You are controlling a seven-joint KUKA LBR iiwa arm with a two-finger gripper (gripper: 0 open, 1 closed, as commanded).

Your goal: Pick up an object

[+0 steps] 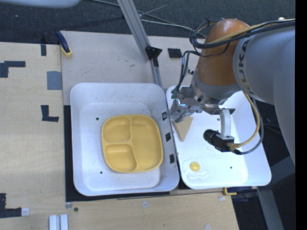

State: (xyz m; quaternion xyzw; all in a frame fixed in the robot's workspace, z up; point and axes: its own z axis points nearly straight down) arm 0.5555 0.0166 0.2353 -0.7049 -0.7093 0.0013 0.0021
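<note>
Now | tan wedge (183, 127): flat, triangular, right bin (249, 174) | tool (178, 110): just above it, spread unreadable

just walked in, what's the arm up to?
The KUKA arm reaches in from the right, with its gripper low in the right bin, at the top of a tan wedge-shaped piece. Nothing is visibly lifted. A toy fried egg lies lower in that bin, apart from the gripper. The left bin holds a yellow divided plate.
</note>
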